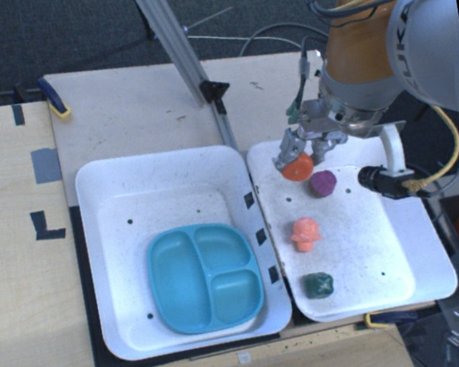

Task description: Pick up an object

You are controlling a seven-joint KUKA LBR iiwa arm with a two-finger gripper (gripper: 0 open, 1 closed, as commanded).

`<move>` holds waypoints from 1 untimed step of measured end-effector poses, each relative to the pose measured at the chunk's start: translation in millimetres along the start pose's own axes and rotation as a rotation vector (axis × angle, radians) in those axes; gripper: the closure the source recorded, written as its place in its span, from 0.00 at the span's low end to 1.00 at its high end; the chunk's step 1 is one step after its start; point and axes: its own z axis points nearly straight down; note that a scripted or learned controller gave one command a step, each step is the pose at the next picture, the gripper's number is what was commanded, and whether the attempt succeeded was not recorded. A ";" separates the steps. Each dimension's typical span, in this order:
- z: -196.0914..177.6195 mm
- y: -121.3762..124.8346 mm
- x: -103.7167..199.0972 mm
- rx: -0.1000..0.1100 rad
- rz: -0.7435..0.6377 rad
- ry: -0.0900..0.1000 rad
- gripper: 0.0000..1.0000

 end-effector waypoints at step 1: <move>5.3 12.5 51.6 0.000 0.000 -0.001 1.00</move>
